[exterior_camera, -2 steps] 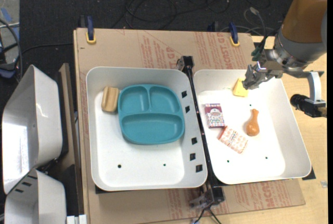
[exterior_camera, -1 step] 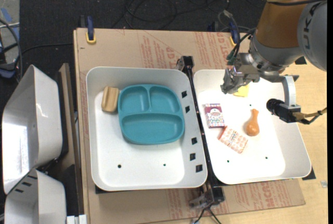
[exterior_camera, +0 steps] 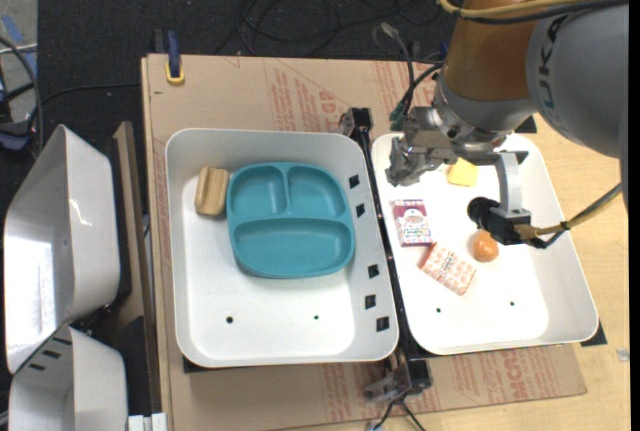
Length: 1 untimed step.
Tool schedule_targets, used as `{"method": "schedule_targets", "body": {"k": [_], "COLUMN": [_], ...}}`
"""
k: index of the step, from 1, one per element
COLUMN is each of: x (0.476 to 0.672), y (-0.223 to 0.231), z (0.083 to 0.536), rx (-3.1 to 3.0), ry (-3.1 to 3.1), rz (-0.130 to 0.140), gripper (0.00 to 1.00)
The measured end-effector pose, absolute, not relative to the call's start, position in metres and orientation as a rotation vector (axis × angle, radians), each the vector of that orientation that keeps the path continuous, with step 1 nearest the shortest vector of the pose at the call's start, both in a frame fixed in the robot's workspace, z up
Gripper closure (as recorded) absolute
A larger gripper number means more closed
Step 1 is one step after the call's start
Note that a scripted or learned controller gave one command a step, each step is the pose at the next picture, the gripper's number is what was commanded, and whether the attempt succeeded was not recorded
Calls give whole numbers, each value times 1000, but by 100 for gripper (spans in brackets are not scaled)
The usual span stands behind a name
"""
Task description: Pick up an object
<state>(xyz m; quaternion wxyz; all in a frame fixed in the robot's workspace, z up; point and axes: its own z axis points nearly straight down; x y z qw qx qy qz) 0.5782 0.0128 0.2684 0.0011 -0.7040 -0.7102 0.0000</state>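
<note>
The hand (exterior_camera: 409, 162) hangs at the top left corner of the right white bin (exterior_camera: 560, 304); I cannot tell its state. It should centre over one flat item and descend straight, clear of the bin wall. Just below it lies a small red-and-white card packet (exterior_camera: 411, 223); further below, a pink patterned wrapper (exterior_camera: 448, 269), a small orange ball (exterior_camera: 485, 247) and, beside the hand, a yellow block (exterior_camera: 461, 173). The left white bin (exterior_camera: 200, 319) holds a teal divided plastic tray (exterior_camera: 290, 220) and a tan wooden block (exterior_camera: 211, 191)
</note>
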Motion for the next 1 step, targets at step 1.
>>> {"method": "schedule_targets", "body": {"k": [1], "x": [572], "y": [65], "z": [268], "rx": [-2210], "ry": [-2229], "rz": [1], "gripper": [100]}}
